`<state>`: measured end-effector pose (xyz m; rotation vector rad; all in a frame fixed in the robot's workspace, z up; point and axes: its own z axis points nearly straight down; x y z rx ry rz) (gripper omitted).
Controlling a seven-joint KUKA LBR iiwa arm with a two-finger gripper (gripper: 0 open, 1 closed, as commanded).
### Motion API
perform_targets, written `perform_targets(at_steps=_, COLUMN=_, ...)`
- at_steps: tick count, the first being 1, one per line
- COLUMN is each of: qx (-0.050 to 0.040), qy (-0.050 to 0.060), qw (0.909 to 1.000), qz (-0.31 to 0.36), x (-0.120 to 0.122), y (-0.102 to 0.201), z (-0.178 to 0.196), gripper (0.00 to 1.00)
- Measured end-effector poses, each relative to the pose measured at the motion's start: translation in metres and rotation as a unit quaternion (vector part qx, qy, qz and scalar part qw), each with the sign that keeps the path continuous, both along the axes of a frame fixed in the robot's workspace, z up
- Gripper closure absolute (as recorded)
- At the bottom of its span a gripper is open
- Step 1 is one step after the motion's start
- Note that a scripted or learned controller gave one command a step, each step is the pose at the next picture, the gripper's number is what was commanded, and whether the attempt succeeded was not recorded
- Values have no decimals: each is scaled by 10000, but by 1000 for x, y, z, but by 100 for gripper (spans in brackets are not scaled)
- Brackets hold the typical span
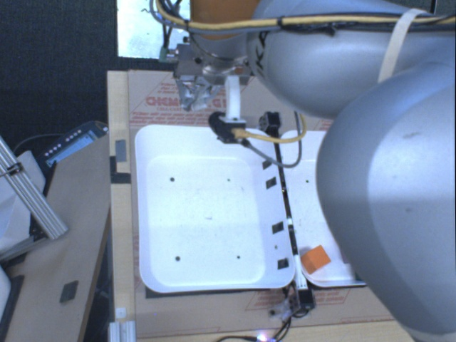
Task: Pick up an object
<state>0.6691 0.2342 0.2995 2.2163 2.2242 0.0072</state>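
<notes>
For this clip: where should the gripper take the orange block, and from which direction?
Grip the orange block across two opposite flat sides, coming straight down from above. It looks boxy and lies low on the right bin's floor near the front rim and the divider, so side approaches seem blocked.

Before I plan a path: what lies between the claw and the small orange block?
In the camera view, the claw hangs above the left white bin's far rim; the small orange block sits in the right bin. Between them: bare white floor and the black-clipped divider.

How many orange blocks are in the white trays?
1. A small orange block sits in the right white bin, near its front left corner. The big grey arm may hide more.
</notes>
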Motion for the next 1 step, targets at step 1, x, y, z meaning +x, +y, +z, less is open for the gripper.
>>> perform_targets(at_steps=1, qx=4, qy=-11, qw=10000, qz=8, x=-5, y=0, z=52, gripper=100)
